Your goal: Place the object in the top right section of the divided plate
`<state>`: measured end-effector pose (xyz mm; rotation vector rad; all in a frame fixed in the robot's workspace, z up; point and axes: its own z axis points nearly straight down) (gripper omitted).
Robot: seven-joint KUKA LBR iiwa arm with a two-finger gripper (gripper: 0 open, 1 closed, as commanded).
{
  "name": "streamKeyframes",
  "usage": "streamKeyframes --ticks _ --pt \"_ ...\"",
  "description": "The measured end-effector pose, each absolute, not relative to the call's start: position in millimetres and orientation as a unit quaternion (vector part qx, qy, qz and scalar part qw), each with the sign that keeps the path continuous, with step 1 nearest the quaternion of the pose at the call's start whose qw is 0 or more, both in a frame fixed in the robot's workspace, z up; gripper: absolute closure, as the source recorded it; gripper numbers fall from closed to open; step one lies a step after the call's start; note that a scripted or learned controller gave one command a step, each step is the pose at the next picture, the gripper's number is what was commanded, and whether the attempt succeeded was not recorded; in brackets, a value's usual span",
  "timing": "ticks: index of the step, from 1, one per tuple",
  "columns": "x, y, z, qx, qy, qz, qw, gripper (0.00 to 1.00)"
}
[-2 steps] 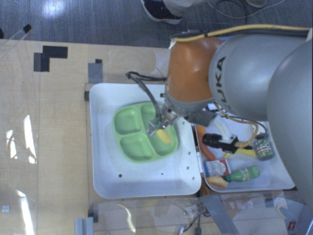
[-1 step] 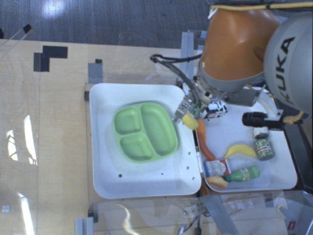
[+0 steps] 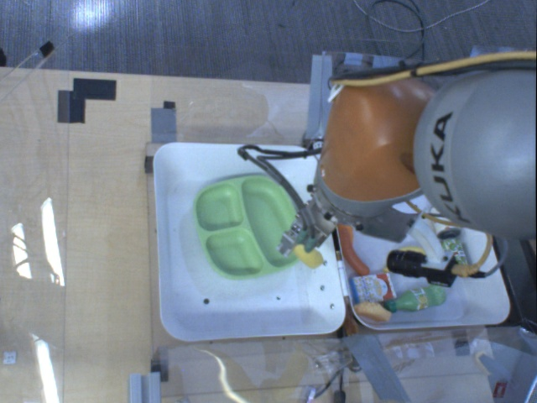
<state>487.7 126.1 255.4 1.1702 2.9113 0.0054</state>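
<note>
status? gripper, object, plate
Gripper low at the right edge of the green divided plate. Yellow object just below it, off the plate on the bin floor; grip unclear. Plate sections bare.

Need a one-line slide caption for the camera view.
KUKA gripper at green divided plate edge, yellow object beside it.

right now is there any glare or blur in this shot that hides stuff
In the camera view, bright glare streaks the floor at the top and the bench at the left; the arm's bulk hides part of the right bin; the gripper and the yellow object beside it are soft and small, so its fingers are hard to read; the green divided plate is evenly lit and clear.
</note>
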Motion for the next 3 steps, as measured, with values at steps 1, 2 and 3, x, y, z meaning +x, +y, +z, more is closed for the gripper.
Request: streamKeyframes --ticks 1,2,3 --pt "487.6 116.6 172.2 0.341 0.94 0.0013 0.001 1.0" --pt "487.8 116.6 172.6 0.341 0.94 0.0016 0.002 0.0" --pt "492.7 116.0 91.7 0.328 0.944 0.0061 0.008 0.0"
